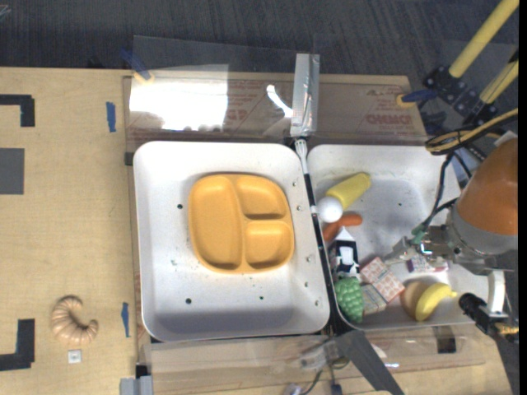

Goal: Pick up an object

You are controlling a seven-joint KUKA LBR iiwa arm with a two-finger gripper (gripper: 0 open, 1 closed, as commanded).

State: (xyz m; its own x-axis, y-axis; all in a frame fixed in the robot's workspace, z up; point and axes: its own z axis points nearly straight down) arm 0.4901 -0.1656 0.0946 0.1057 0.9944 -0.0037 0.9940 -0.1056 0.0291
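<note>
From the camera view above, the wooden bench point(66, 220) carries two shallow white bins side by side. The left white bin point(156, 245) holds a yellow-orange plastic divided tray point(241, 220) with three compartments, lying flat near the bin's middle.

The right white bin point(395, 179) holds the small objects. A yellow plastic bottle-shaped toy point(347, 189) lies tilted near the upper left of that bin, with a white ball point(330, 211) touching its lower end and a small orange carrot-like piece point(346, 220) just below. Further down along the left wall sit a black-and-white small carton point(344, 253) and a green knobbly toy point(351, 297). A pink-patterned flat packet point(380, 278) lies beside them, and a yellow banana toy point(431, 299) rests against a tan round object point(414, 290) near the bin's lower right.

The grey arm with its orange band point(494, 196) reaches in from the right; the hand point(422, 245) hangs over the right bin above the packet and banana. Whether it is apart or together cannot be told.

Outside the bins, a beige curled croissant-shaped toy point(74, 319) lies on the bench at lower left.
</note>
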